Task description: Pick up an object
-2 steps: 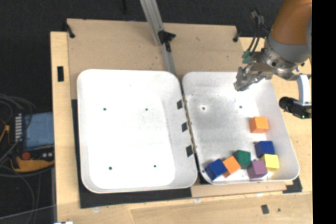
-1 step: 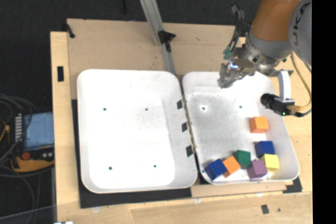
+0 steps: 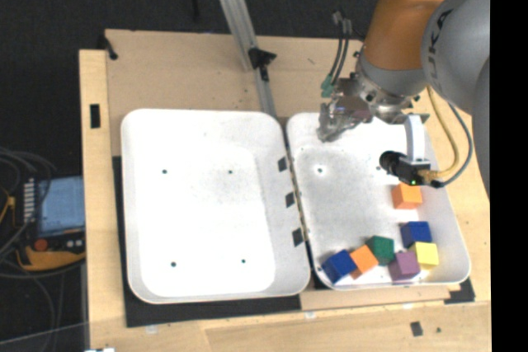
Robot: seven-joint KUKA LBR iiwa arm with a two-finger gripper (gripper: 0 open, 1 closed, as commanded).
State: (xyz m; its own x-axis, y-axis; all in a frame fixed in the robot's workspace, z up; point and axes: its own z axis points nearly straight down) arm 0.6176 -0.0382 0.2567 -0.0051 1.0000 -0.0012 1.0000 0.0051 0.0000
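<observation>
Several small coloured blocks lie in the right bin [image 3: 346, 194]. An orange block [image 3: 407, 195] sits near its right wall. Along the front edge are a blue block [image 3: 338, 265], an orange block [image 3: 364, 259], a green block [image 3: 382, 248], a purple block [image 3: 404, 265], a yellow block [image 3: 426, 254] and a dark blue block [image 3: 417, 232]. My gripper [image 3: 332, 126] hangs over the bin's far left corner, well away from the blocks. I see nothing between its fingers.
The left bin [image 3: 206, 202] lies beside the right one, joined by black clips [image 3: 290, 198]. A slanted metal pole [image 3: 239, 21] rises behind the bins. Cables and a blue box [image 3: 62, 206] sit off the bench at the left.
</observation>
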